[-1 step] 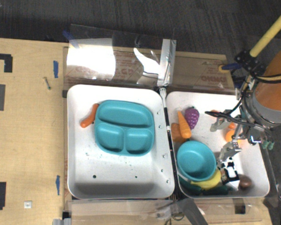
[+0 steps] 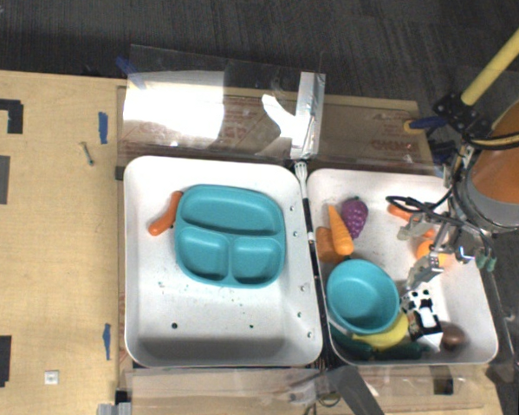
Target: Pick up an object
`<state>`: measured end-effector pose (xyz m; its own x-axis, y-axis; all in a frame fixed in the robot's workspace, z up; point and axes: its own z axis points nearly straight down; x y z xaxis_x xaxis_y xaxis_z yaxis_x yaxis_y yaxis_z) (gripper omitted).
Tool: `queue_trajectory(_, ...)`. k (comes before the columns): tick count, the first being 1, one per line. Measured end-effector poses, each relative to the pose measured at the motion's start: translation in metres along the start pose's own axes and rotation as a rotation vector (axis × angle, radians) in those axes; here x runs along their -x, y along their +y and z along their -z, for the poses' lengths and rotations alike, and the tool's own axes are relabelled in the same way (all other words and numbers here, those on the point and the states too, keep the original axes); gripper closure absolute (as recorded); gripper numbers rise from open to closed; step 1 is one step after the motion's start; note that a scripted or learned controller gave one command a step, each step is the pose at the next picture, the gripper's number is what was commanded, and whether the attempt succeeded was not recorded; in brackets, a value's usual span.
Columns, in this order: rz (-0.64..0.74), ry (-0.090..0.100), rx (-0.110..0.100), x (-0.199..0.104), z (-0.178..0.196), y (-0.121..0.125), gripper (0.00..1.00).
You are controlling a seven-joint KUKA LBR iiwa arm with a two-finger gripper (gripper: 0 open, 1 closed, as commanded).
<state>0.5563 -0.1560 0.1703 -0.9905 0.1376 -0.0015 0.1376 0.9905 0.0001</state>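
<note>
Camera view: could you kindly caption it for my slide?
Gripper hovers over the right bin near a teal bowl; a divided teal plate lies in the left bin.

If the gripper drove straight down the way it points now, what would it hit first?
Probably the bare floor of the right bin, just right of the teal bowl. The gripper hangs close to the bowl's rim, and depth is unclear from this slant.

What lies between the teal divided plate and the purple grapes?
In the camera view, the bins' adjoining walls and an orange carrot lie between the plate and grapes.
</note>
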Motion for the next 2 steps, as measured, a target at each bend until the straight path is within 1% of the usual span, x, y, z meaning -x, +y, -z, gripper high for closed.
queue_trajectory(1, 0.008, -0.009, -0.001, 0.027, -0.079, -0.027, 0.00)
queue_trajectory(2, -0.218, -0.010, 0.000, 0.047, -0.083, -0.020, 0.00)
